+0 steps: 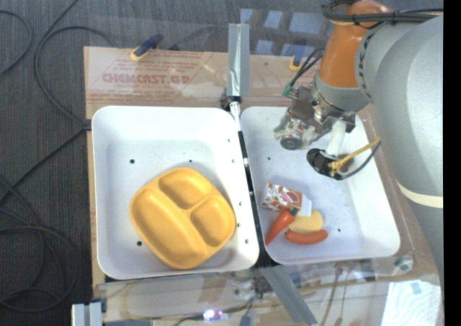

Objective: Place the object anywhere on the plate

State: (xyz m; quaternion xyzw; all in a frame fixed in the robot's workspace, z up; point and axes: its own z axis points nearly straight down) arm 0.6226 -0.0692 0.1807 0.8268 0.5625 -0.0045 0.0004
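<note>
- Where the two white bins sit side by side on the desk [144, 80], left bin [115, 130] with a yellow three-compartment plate [183, 216] lying near its front.
- Right bin [374, 231] with a small heap at its front left: a red-and-white packet [281, 196], an orange carrot [280, 225], a yellow piece [310, 222], a red sausage-like piece [306, 237], all touching or just beside one another.
- Hand [311, 137] over the right bin's rear, well apart from the heap; cannot tell its state.

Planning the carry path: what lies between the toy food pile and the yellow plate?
In the camera view, the bins' adjoining rims separate the food pile from the plate.
</note>
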